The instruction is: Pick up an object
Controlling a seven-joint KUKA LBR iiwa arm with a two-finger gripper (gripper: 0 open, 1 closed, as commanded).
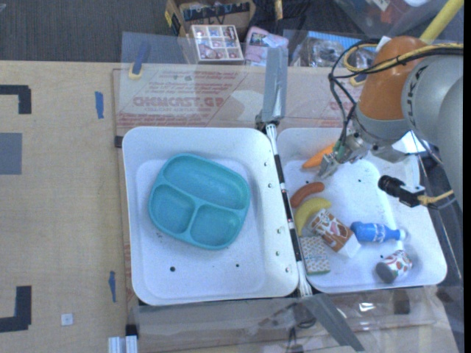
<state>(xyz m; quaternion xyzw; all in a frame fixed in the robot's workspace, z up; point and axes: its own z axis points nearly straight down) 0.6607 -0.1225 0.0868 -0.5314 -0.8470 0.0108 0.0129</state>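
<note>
A bulky grey arm (440, 94) is seen, capped by a rounded orange band above the wrist. Black and yellow cables are looped around it. A small, dark metal end effector (326, 169) is fitted.

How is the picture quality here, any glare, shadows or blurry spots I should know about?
Camera view: lighting is even and soft, with faint shadows under the teal tray in the left bin. Bright glare washes out the white surface beside the arm at the right bin's far edge. The hand near the carrot is small and slightly blurred.
</note>
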